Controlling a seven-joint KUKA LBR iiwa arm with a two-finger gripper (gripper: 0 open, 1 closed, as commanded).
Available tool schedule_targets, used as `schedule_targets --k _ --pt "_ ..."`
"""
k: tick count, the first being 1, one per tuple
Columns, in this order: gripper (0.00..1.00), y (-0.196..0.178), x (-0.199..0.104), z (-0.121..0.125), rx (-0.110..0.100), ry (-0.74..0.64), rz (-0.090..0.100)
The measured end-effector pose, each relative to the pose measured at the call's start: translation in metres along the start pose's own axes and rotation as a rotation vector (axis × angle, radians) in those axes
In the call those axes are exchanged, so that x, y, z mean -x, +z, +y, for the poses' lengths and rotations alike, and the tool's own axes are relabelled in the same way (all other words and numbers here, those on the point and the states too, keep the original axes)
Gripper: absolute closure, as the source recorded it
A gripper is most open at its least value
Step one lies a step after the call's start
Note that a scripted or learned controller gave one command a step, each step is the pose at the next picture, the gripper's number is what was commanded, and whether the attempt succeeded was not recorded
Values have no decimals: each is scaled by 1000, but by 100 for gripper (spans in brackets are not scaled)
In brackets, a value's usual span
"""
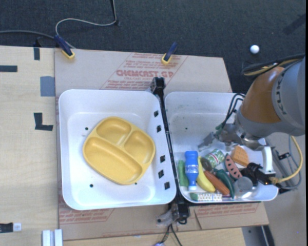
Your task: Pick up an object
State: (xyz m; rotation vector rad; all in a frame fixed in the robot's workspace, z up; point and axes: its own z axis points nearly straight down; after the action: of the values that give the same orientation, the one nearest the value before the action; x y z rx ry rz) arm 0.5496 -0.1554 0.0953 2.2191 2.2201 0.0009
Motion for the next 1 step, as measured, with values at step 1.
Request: schedule_targets --k 1 --pt "0 9 21 -55 3 -3 3"
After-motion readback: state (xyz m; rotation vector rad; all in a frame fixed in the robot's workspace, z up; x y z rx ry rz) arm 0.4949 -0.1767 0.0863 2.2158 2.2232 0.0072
